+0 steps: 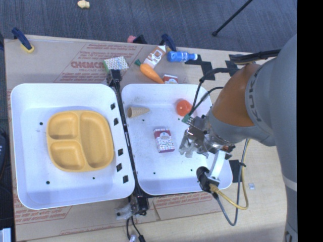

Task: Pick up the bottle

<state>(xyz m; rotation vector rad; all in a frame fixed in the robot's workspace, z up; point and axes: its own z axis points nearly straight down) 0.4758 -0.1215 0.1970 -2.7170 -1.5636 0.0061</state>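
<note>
the grey arm (262, 100) is seen reaching in from the right, its orange band (236, 102) bent over the right bin (151, 183), with the wrist angled down toward the bin floor. the pincer (187, 146) is held low over the right half of that bin, just beside a small red-and-white packet (163, 139); whether it is spread or pressed together cannot be told, since the tips are blurred against the white floor, and nothing is seen between them. a yellow cable (233, 201) is looped below the wrist, past the bin's lower right corner.

the bottle (180, 57), blue with a white end, is laid on its side on the counter (262, 205) behind the right bin, outside it and well apart from the pincer. beside it a white bottle with an orange label (154, 56) is laid at a slant, and an orange carrot-like toy (151, 73) is placed just in front of that. red print is carried on the cardboard sheet (75, 64) under the bins; a word beginning "chem" can be made out, the rest being too small to read. the packet's label is not legible.

inside the right bin a cone (136, 111) and a red-orange ball (182, 106) are also found. a yellow divided tray (79, 140) is held in the left bin (25, 185). part of the right bin's right wall is hidden by the arm.
</note>
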